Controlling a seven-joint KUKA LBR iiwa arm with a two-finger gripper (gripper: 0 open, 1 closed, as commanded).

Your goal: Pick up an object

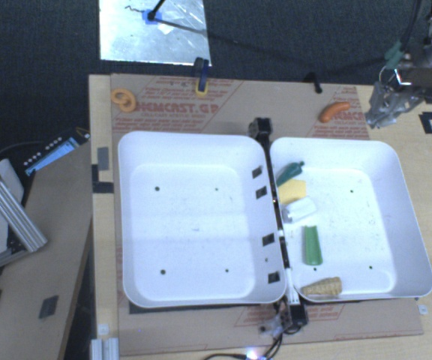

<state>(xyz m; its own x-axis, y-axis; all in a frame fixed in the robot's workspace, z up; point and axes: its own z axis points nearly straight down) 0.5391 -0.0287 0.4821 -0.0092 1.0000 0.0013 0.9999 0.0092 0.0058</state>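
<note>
Nearest you, at the front edge of the right bin (pixel 407 201), there's a tan, cone-shaped object (pixel 322 286) lying on its side against the bin's lower rim. Just beyond it, a green stick-like piece (pixel 311 245) lies lengthwise on the bin floor, close to the divider where the two bins meet. Move up a little and you've got a small white block (pixel 299 211), with a yellow block (pixel 292 191) touching or nearly touching its far side, and then a dark green bottle-like item (pixel 289 172) tilted just past that. All five sit bunched along the left side of the right bin, so that's where your pickable things are. The left bin (pixel 137 223) lies beside it, sharing that middle seam with its black clips.

Farther back, on the counter (pixel 276 103) beyond the bins, you can see an orange sausage-shaped object (pixel 334 111) lying near the right bin's far corner, and a tan ring (pixel 123 99) off at the far left corner. A yellow and blue clamp (pixel 200 77) grips the far edge.

Up at the far right, the gripper (pixel 385 111) hovers above the counter, outside the bin and well apart from the cluster. You can't tell whether it's spread or pressed together from here, and nothing is visible between its tips.
</note>
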